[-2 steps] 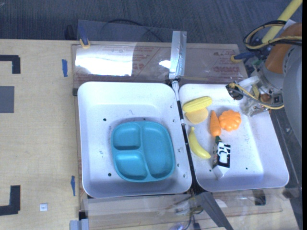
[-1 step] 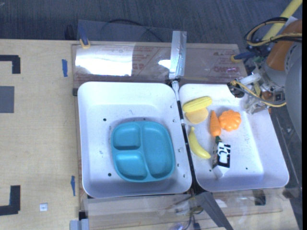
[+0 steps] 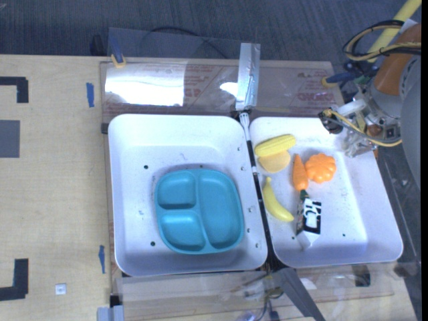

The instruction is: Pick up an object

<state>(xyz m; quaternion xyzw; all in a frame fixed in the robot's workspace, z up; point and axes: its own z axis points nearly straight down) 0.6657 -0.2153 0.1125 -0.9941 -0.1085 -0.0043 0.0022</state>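
Blue divided plate (image 3: 199, 210) sits in the left bin (image 3: 134, 139). Corn (image 3: 274, 144), carrot (image 3: 299, 172), pumpkin (image 3: 321, 168) and banana (image 3: 276, 203) lie in the right bin (image 3: 361, 233); the gripper (image 3: 354, 134) hovers at its upper right edge.

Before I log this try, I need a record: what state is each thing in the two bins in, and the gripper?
Blue divided plate: flat in the left bin, compartments bare.
Corn: lying in the right bin.
Carrot: lying beside the orange pumpkin.
Banana: lying near the divider.
Black-and-white tube: lying flat.
Gripper: over the right bin's far corner, holding nothing seen.
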